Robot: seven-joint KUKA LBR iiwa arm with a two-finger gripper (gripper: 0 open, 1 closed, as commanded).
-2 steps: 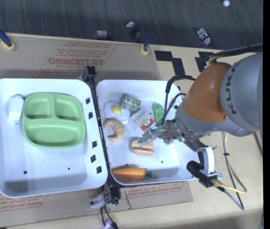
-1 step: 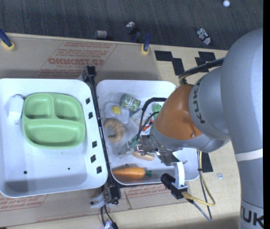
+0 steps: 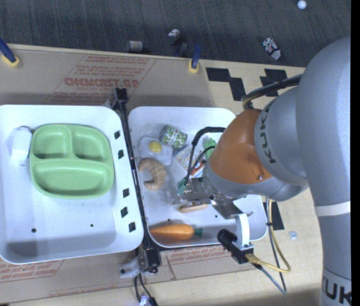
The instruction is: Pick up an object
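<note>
From my screen, the arm [image 3: 294,145] reaches in from the right and covers the middle of the right bin [image 3: 143,116]. Its gripper [image 3: 192,193] sits low over the bin floor; whether it is released or clenched I cannot tell. In that bin I see a carrot [image 3: 173,233] along the lower edge, a croissant [image 3: 152,173] left of the gripper, and a small green can [image 3: 173,135] near the top. A green divided plate [image 3: 71,160] lies in the left bin [image 3: 52,241].

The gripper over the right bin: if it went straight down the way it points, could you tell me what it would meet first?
Probably the right bin floor, between the croissant and the carrot. The gripper is largely hidden under the orange wrist, so depth is uncertain.
</note>
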